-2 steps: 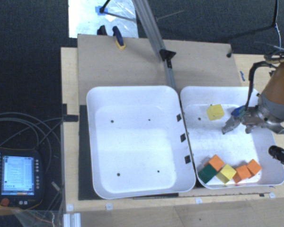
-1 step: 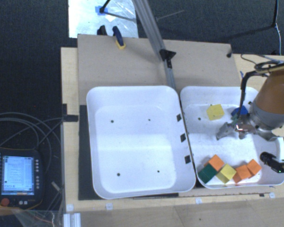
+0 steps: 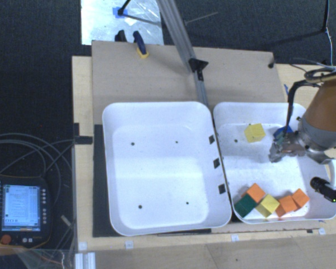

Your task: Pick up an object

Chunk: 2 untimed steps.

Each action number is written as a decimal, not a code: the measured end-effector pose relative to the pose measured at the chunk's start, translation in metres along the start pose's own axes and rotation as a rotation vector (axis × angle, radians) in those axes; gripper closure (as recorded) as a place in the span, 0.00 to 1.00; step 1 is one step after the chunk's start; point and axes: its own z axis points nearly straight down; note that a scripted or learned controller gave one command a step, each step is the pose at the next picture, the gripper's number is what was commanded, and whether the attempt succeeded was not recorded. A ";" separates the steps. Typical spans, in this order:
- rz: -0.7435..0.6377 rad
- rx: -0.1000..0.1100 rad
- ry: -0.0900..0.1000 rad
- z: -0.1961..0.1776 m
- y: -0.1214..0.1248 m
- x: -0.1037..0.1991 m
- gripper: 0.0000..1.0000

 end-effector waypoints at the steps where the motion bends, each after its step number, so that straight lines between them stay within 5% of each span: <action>1: 0.000 -0.004 -0.001 -0.063 0.000 0.004 1.00; 2: 0.000 -0.003 -0.001 -0.109 -0.004 0.002 1.00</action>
